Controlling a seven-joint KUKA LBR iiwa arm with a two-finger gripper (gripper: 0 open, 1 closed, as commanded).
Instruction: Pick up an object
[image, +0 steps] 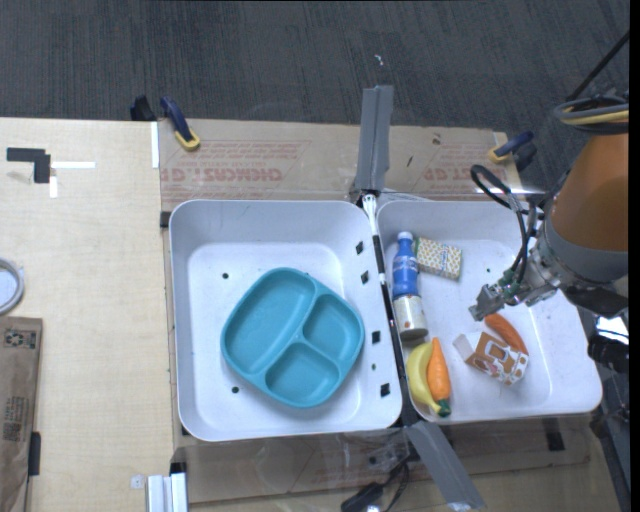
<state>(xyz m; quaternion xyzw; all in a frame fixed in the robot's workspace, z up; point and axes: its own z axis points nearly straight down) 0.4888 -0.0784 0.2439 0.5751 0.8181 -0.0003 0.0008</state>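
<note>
Over the right bin (560, 395), the gripper (497, 300) hangs low at the end of the grey arm (590, 215), which reaches in from the right with its orange band showing above the wrist. The gripper sits just above an orange carrot-like piece (508, 332) that lies tilted near the bin's right half; whether it touches that piece cannot be told. Nothing is visibly caught in the gripper, and its opening is too small and blurred to judge, so its state cannot be told.

Just below that orange piece lies a small orange-and-white carton (496, 358), tipped on its side. Along the left wall of the same bin lies a bottle (405, 275) with a blue label and blue cap, lengthwise, and just below it a short silvery can (410, 316). A pale patterned box (438, 257) rests beside the bottle's upper end. Near the bin's front left corner a yellow banana (419, 380) lies with a carrot (438, 371) on top of it.

Across the divider, the left bin (200, 240) holds a blue plate (292, 337) with three compartments, set at a slant near the middle. Cardboard (270, 160) lies behind both bins, with blue and yellow clamps (178, 124) at its corners.
</note>
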